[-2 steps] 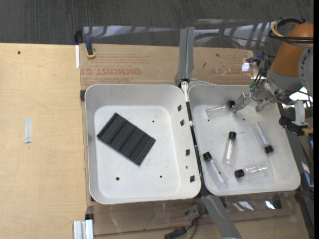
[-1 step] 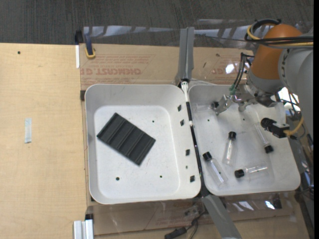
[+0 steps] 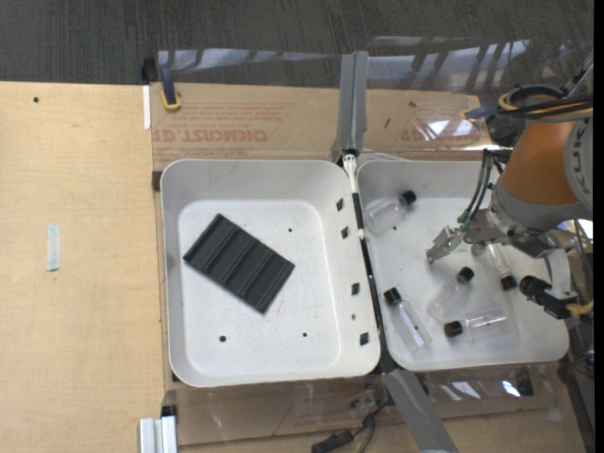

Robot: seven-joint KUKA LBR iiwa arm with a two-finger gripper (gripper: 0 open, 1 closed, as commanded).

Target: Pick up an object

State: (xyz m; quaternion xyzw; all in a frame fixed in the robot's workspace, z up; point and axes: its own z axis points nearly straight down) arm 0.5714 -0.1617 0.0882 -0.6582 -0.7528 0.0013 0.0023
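The vial (image 3: 463, 275) nearest me stands in the right bin (image 3: 415, 355), just below and a little right of my claw (image 3: 447, 244), whose fingers hang spread and empty, pointing left over the bin floor

A ribbed slab (image 3: 238, 262) lies in the left bin (image 3: 179, 281); capped vials (image 3: 404, 315) lie scattered in the right bin (image 3: 444, 357)

A pale wooden counter (image 3: 75, 206) is being seen across the left of the frame, with a small silvery strip (image 3: 53, 248) lying on it. Brown cardboard (image 3: 255, 125) is being spread beneath the two white bins, along the upper middle.
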